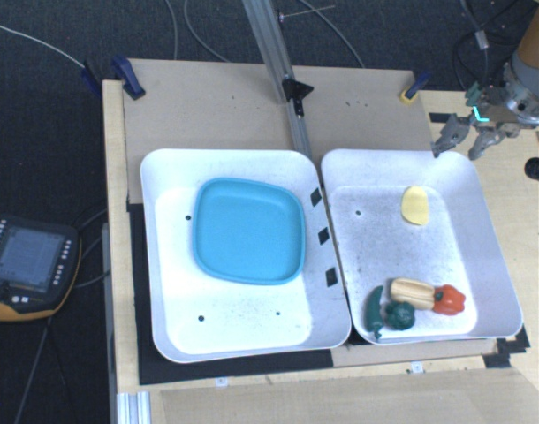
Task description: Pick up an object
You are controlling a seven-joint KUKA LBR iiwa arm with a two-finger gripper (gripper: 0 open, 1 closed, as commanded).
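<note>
My gripper (461, 144) hangs above the far right corner of the right bin (482, 237), open, with nothing between its fingers. In that bin a pale yellow piece (415, 206) lies near the back, well below and left of the gripper. Along the front wall lie a tan roll-shaped piece (412, 291), a red pepper-like piece (449, 300) touching its right end, and a dark green piece (389, 314) at its left. The left bin (163, 263) bears a blue square plate (249, 230).
A slanted metal pole (271, 51) crosses the bench from the back down to the gap between the bins. Blue clamps (128, 78) sit at the far bench corners. A handheld pendant (26, 268) lies on the floor to the left.
</note>
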